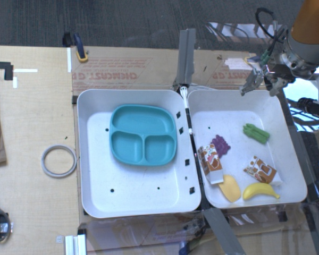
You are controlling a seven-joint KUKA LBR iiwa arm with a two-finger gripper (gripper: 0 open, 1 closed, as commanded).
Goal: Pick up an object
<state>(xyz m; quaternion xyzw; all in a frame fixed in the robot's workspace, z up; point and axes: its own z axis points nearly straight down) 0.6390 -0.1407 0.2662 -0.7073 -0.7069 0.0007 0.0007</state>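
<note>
Left bin (90, 195) carries just the teal tray (143, 134): too wide and flat for a pinch, so we skip it. Candidates all sit in the right bin (287, 142), left to right: snack pack (210, 160) touching the purple grapes (220, 144), yellow piece (230, 188) just below the pack, brown carton (260, 170) with banana (261, 191) against it, green veg (255, 133) apart from the rest. We'd go for the green veg: clear on all sides, and nearest the gripper (261, 83). Gripper hovers over the bin's far right rim, fingers spread, nothing between them. We'd come straight down, fingers across the veg's short axis, and close only once low enough. Risk: it rolls off the fingers.
</note>
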